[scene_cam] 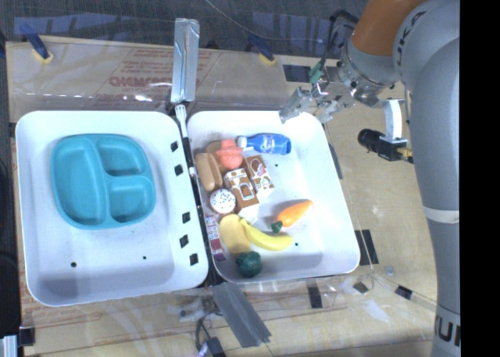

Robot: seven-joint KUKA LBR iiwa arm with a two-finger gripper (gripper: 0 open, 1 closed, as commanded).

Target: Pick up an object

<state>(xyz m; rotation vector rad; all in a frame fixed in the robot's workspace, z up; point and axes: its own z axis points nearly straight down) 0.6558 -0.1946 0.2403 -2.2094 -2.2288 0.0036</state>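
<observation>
Robot hand (301, 107) hovers over right bin's (336, 215) back rim; can't tell its grip state. Blue bottle (266, 144) lies nearby w/ toy food.

You've got two white bins (31, 215), one teal tray (101, 180), one bottle (266, 144), one carrot (293, 212), one banana (262, 237), one hot dog (207, 171), one donut (223, 201).

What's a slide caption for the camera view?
Gripper over right bin's far rim; toy food piled inside; blue tray in left bin.
</observation>
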